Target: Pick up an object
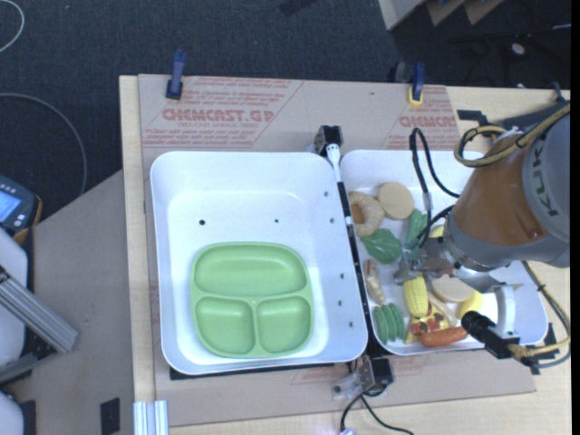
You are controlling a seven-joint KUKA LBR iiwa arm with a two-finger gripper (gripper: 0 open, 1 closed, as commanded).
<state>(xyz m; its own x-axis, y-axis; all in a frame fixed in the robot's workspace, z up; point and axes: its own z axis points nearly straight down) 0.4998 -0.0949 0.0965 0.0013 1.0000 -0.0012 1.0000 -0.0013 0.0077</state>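
- The jaws (pixel 419 265) hang low in the right bin (pixel 535 311), over the pile of toy food; whether they are parted or closed on anything cannot be told from this angle.
- Just beneath them lies a yellow corn cob (pixel 414 294), with a green leaf (pixel 381 245) to its left.
- A red sausage (pixel 441 336) lies at the near edge, beside a green pea pod (pixel 390 321).
- A round biscuit (pixel 395 199) sits at the far end.
- The left bin (pixel 172 243) holds a green divided tray (pixel 251 297).
- Both bins rest on the surface (pixel 140 243).
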